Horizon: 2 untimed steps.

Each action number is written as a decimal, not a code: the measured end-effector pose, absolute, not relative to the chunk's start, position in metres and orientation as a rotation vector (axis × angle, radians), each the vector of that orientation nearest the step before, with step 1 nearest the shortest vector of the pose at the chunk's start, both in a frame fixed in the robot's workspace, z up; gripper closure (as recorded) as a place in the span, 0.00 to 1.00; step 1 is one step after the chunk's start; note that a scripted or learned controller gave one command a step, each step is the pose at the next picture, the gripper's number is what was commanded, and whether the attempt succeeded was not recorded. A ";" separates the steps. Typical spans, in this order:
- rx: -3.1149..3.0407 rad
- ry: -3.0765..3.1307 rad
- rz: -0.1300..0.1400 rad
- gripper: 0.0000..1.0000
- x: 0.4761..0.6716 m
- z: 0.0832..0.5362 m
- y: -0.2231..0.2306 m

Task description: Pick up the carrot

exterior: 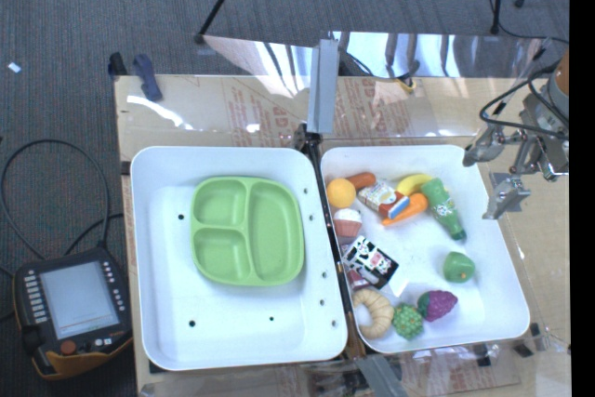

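A: Where's the carrot (406,209)?

B: Right bin (497,270), upper middle. It lies tilted, tip toward the lower left, touching the red-white carton (377,196) on its left and just beside the green bottle (444,211) on its right. Banana (415,184) sits just above it.

A: Gripper?

B: I see the gripper (507,186) over the bin's upper-right corner, well apart from the carrot. Two fingers (505,198) visible w/ a gap between them; jaws look spread, nothing betw. them.

A: Other items, right bin?

B: Orange (341,192) at upper left, hot dog (362,180) beside it, cupcake (348,223) below the orange. Cow-print box (371,262) mid-left. Along the bottom: bagel (375,310), broccoli (407,321), purple grapes (437,303). Green pepper (458,268) at right.

A: Left bin (158,293)?

B: Holds a green divided plate (248,231), three compartments. Pendant (72,304) rests on the floor at far left.
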<state>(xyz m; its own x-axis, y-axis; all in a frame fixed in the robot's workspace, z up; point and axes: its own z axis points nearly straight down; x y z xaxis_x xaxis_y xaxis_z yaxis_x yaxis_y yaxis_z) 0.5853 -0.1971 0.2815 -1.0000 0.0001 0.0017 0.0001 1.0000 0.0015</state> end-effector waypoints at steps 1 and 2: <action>0.019 -3.161 0.012 0.00 0.614 0.216 -0.177; -0.087 -3.149 -0.003 0.00 0.643 0.108 -0.193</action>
<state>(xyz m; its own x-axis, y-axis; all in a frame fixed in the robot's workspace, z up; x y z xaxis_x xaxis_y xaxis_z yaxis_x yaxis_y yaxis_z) 0.6428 -0.1934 0.1076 -0.9984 0.0551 -0.0082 0.0550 0.9985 0.0018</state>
